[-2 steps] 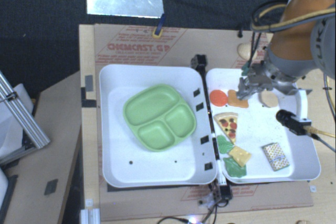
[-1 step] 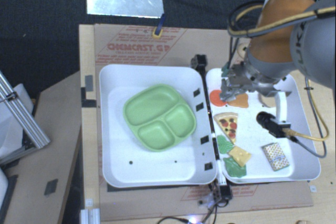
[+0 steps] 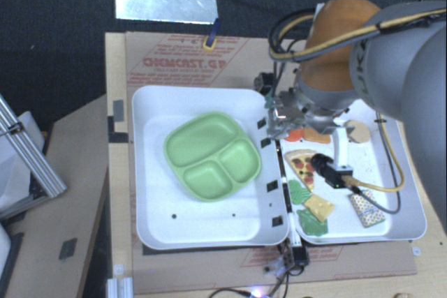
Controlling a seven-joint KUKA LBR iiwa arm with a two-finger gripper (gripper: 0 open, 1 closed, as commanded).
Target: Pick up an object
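The gripper (image 3: pixel 302 123) hangs low over the right bin's (image 3: pixel 408 209) far-left part; its state cannot be told. The pizza slice (image 3: pixel 302 165) lies just beside it, camera-side, long axis along the bin divider.

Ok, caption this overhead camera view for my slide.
KUKA arm reaching into right bin of toy food; green divided plate in left bin.

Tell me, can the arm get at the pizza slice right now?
Probably yes. The pizza slice lies uncovered in the right bin, just below the arm's wrist, with nothing on top of it.
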